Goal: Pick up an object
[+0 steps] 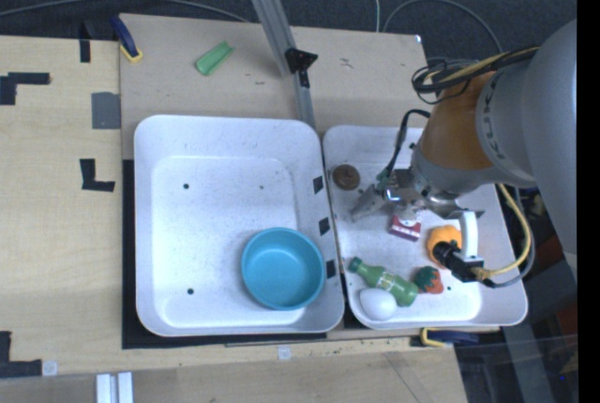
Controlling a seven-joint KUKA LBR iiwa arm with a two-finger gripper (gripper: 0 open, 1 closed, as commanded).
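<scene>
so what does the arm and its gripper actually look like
The arm is a thick, rounded grey body with a glossy orange band above the wrist. Black and yellow cables loop over its top, and another yellow cable hangs beneath. The gripper is small, dark metallic hardware with slim grey fingers.

The arm is cut off by the frame's right edge and covers the right part of the right bin. The gripper, just above the bin floor, is too small and blurred to read. Beside it, a small red and white object is too blurred to name. The orange object is partly hidden behind a black fitting.
</scene>
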